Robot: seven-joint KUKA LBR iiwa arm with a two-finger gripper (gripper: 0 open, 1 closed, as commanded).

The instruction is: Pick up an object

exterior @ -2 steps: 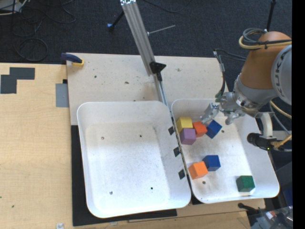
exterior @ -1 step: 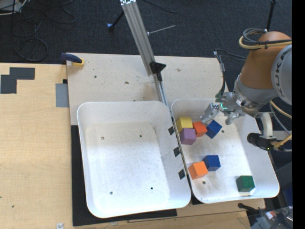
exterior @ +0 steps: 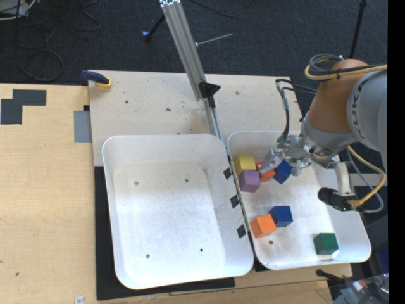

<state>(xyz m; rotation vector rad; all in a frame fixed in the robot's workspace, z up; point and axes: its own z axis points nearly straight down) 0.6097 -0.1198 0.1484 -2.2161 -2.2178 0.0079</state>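
I see the hand [exterior: 276,163] low in the right bin [exterior: 354,246] near its left wall, touching a blue cube [exterior: 283,171] beside yellow [exterior: 245,164] and purple [exterior: 250,180] cubes; grip I cannot tell, open floor toward the green cube [exterior: 326,243].

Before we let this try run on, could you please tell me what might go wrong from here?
1. The gripper works in a tight cluster: yellow cube, purple cube and dark blue cube sit close together, so it may nudge neighbours.
2. That cluster lies by the right white bin's left wall, limiting room.
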